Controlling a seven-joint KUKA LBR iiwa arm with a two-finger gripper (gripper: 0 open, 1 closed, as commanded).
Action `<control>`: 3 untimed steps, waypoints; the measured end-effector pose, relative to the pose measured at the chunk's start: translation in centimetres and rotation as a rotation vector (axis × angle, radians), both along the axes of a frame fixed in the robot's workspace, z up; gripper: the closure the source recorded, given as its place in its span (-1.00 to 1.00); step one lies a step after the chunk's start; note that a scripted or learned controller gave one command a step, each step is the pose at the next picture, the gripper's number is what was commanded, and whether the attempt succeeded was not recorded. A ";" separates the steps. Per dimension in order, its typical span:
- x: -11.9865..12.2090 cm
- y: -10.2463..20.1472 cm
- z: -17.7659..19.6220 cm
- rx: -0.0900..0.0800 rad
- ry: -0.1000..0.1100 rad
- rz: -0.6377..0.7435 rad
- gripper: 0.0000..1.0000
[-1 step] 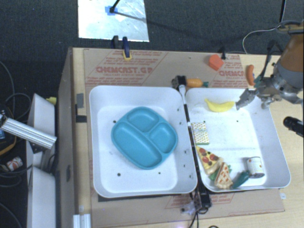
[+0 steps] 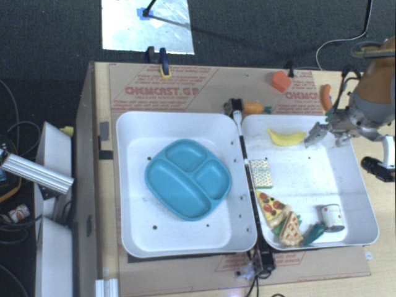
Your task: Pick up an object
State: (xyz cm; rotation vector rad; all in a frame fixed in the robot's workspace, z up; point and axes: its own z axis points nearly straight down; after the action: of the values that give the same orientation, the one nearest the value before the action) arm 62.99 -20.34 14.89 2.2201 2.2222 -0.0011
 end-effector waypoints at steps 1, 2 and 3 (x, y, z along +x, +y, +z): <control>3.7 -0.6 -5.9 -0.003 0.003 0.005 -1.00; 3.9 -0.6 -4.7 -0.004 -0.002 0.008 1.00; -2.1 6.1 -5.9 0.001 -0.001 0.004 1.00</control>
State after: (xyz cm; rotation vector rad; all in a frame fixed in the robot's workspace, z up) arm 60.87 -14.27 8.99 2.2160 2.2264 0.0016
